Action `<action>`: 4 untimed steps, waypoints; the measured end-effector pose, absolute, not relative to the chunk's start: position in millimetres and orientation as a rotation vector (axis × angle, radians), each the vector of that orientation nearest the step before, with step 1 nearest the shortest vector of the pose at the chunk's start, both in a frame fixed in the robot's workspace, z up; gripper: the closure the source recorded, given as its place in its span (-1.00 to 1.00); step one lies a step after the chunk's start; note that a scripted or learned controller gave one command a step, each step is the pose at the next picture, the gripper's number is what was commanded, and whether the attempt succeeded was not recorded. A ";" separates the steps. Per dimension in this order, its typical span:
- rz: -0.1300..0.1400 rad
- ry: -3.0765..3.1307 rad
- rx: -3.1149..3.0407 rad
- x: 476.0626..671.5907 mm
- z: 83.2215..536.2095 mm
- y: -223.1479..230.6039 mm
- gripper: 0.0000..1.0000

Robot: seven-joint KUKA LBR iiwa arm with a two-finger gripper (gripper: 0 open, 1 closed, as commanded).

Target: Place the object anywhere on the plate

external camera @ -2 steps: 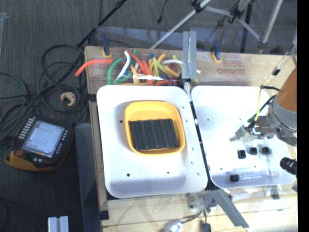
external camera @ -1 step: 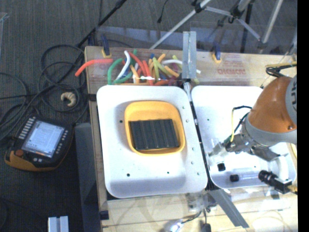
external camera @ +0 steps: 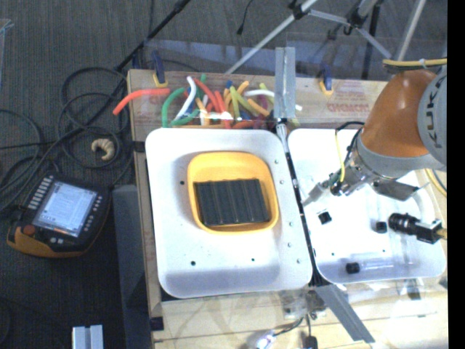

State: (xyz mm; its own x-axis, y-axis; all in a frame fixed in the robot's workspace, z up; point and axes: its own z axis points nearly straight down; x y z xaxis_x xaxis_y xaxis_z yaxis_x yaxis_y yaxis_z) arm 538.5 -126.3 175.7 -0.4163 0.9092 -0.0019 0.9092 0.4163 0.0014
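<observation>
Yellow plate [external camera: 195, 171] sits in the left bin [external camera: 167, 267], with a dark ribbed rectangular block [external camera: 231, 202] lying flat in its middle. One plate, one block, two bins. Gripper [external camera: 336, 187] hangs over the right bin [external camera: 327, 264], well apart from the plate; can't tell finger state. A few small black parts [external camera: 324, 216] lie scattered in the right bin. Coloured tubes [external camera: 211, 104] are heaped behind the bins, pendant [external camera: 57, 217] on the floor to the left.
</observation>
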 end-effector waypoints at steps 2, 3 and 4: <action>0.000 2.888 1.236 520.8 183.3 -45.3 1.00; -0.001 2.962 1.045 562.9 183.5 -18.1 1.00; 0.000 2.961 1.044 563.0 183.7 -18.1 -1.00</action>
